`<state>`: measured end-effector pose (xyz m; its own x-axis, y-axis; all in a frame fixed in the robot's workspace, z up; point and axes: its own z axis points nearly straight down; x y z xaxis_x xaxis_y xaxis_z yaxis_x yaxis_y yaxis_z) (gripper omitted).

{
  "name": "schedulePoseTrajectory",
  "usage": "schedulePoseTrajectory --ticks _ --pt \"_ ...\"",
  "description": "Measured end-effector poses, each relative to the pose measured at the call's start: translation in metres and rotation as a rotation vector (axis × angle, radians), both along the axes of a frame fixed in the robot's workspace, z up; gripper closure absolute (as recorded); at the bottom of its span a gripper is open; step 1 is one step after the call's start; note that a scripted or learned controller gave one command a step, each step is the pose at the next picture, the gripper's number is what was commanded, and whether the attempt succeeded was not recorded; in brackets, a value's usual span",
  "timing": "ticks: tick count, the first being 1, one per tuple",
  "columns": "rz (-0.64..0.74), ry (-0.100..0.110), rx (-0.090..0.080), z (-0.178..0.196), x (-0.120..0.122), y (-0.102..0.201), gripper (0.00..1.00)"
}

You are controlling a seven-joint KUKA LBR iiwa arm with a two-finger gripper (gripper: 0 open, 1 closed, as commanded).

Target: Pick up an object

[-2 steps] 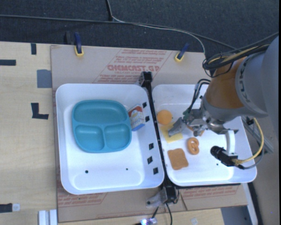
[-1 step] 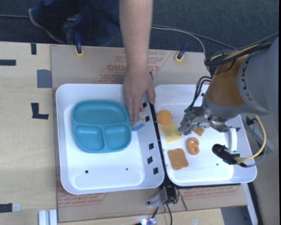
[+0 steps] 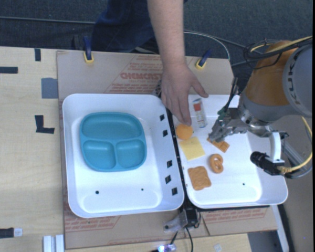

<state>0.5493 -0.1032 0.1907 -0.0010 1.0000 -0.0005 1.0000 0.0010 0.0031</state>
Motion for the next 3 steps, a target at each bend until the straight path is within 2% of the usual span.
schedulePoseTrajectory --ticks 1,3 --pt "0.0 -0.001 0.0 0.053 0.001 0.0 1.0" --pt "0.007 0.004 0.002 0.064 0.002 0.108 1.0"
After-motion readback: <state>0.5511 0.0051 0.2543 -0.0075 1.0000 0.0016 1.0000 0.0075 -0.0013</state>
